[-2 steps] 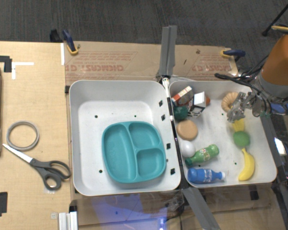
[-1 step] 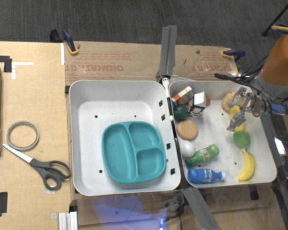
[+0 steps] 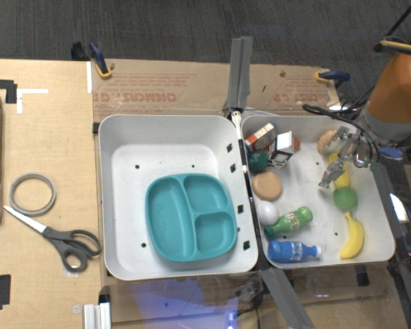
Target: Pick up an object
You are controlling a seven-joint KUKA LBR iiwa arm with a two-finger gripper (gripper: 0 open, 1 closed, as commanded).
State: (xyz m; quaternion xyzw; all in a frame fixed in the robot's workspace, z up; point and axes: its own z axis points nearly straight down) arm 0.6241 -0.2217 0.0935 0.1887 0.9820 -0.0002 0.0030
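My gripper (image 3: 333, 173) reaches in from the right and hangs low over the right bin (image 3: 305, 184), near its right wall. A small yellow object (image 3: 342, 178) lies right beside its tip, with a green ball (image 3: 344, 199) just below and a tan lump (image 3: 327, 141) just above. A banana (image 3: 353, 238) lies along the right wall. Also in this bin are a blue bottle (image 3: 293, 251), a green bottle (image 3: 291, 221), a white egg (image 3: 267, 212), a brown bun (image 3: 266, 186), a dark green item (image 3: 258, 160) and small boxes (image 3: 262, 137).
The left bin (image 3: 123, 156) holds a teal divided plate (image 3: 190, 216). On the bench to the left lie scissors (image 3: 58, 238) and a tape roll (image 3: 32, 192). A grey post (image 3: 240, 74) stands behind the wall between the bins.
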